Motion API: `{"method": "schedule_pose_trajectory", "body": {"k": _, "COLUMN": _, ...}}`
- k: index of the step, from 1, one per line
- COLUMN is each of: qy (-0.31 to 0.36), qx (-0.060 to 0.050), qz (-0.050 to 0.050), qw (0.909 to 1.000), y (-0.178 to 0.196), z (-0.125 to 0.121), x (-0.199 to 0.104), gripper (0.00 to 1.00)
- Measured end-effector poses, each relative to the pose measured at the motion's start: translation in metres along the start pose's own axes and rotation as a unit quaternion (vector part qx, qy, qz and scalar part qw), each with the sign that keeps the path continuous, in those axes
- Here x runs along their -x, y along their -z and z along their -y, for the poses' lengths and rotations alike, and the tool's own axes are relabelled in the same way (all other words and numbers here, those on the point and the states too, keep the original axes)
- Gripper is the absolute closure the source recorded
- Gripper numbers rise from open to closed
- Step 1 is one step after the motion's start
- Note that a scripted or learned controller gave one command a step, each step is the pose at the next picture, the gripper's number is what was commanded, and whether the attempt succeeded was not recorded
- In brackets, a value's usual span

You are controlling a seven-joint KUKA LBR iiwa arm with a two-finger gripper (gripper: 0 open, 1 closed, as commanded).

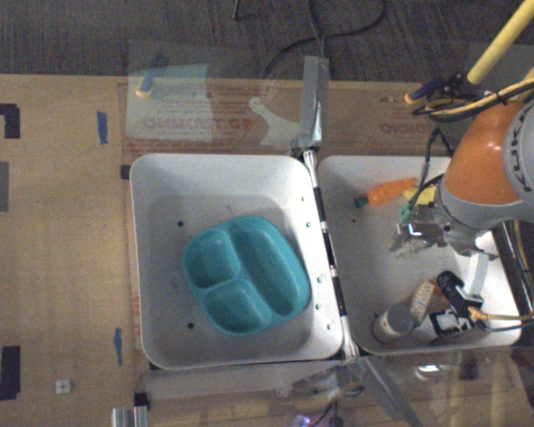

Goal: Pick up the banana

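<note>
Hovering over the right bin [365, 265], the tool [416, 232] hides its state: open or closed, I cannot tell. The banana [423, 298] (my guess, 1 pale speckled piece) lies just frontward of the tool, touching a can [390, 324], its long axis pointing roughly back at the tool.

Grey arm [516, 172], orange band

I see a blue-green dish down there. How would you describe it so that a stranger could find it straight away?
Start at the left white bin of the two. On its floor lies the teal plate, rounded and split into three compartments. It is the one coloured thing in that bin; the orange carrot-like toy and other small things lie in the right bin.
</note>
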State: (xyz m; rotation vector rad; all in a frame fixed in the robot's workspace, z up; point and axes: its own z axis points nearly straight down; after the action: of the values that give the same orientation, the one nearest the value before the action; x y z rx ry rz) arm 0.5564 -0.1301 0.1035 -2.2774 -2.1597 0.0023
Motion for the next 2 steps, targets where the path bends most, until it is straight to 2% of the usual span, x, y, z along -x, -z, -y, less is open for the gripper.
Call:
{"method": "schedule_pose_trajectory", "body": {"k": 1, "qy": -0.004, "qx": 0.006, "qz": 0.002, "qw": 1.0000, "y": -0.015, "z": 0.003, "x": -0.035, "gripper": 1.00}}
{"method": "schedule_pose_trajectory", "body": {"k": 2, "qy": -0.024, "qx": 0.001, "qz": 0.001, "qw": 0.9997, "y": 0.104, "z": -0.024, "x": -0.012, "gripper": 1.00}}
